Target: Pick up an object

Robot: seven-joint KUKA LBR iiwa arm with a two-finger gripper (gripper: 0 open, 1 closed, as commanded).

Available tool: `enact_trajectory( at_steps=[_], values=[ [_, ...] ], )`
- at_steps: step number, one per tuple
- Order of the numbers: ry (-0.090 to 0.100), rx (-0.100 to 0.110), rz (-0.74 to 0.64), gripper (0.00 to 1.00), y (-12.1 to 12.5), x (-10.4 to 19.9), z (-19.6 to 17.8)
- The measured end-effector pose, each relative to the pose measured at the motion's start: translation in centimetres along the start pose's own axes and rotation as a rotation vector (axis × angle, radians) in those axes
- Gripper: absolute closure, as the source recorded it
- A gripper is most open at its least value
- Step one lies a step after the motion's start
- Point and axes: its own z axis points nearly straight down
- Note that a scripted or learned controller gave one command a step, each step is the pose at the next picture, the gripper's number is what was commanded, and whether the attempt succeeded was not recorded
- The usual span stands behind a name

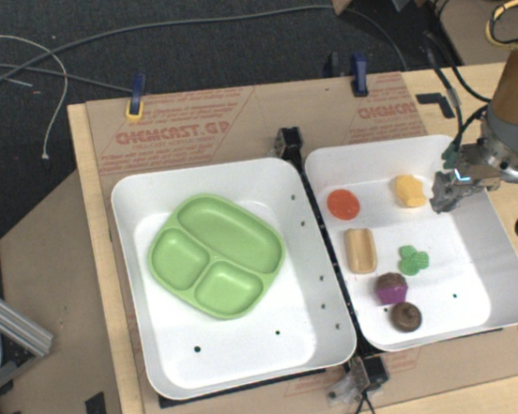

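Note:
The right bin (491,246) holds several small food-like toys: a red-orange round piece (342,204), a yellow lump (410,190), a tan bread-like block (360,249), a green leafy piece (413,261), a purple one (391,287) and a brown round one (406,316). My gripper (448,193) hangs over the bin's upper right part, just right of the yellow lump and apart from it. Nothing is visible between its fingers.
The left bin (145,207) bears a green three-compartment plate (215,254). A black divider (320,241) runs between the two bins. Blue clamps (137,94) (359,73) hold the cardboard at the back. Cables lie on the dark floor beyond.

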Motion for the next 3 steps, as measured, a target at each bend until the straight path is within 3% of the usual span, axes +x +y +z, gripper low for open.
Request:
enact_trajectory(
  at_steps=[3],
  values=[
    [0.000,0.000,-0.002,1.00,-1.1,16.5,0.7]
  ],
)
